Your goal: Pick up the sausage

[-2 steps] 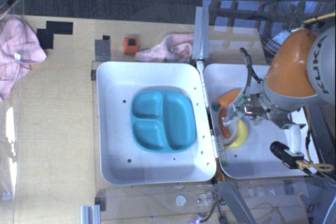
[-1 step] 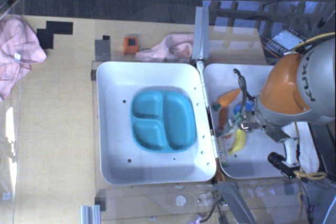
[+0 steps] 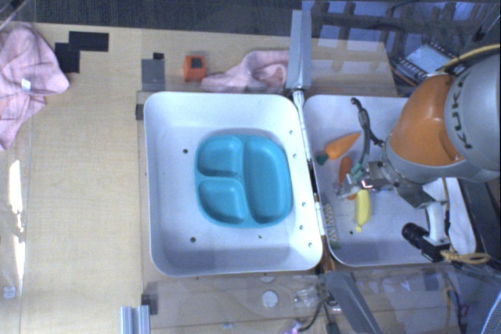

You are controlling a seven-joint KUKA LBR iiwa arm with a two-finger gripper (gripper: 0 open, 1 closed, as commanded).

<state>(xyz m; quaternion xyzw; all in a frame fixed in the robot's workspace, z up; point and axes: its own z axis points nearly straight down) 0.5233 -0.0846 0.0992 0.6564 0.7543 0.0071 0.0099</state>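
Observation:
In the right bin [image 3: 391,256], a small reddish-brown sausage [image 3: 344,170] lies just below an orange carrot [image 3: 342,145]. My gripper [image 3: 362,177] hangs right beside the sausage, on its right, low over the bin floor. The wrist and the arm's orange band [image 3: 427,129] cover the bin's right half. I cannot make out whether anything is held.
A yellow banana [image 3: 362,209] lies just under the gripper. A thin dark curved thing [image 3: 362,120] rests near the right bin's back. The left bin [image 3: 168,168] holds a blue divided plate [image 3: 243,178]. Pink cloths [image 3: 249,73] and small blocks lie on the bench behind.

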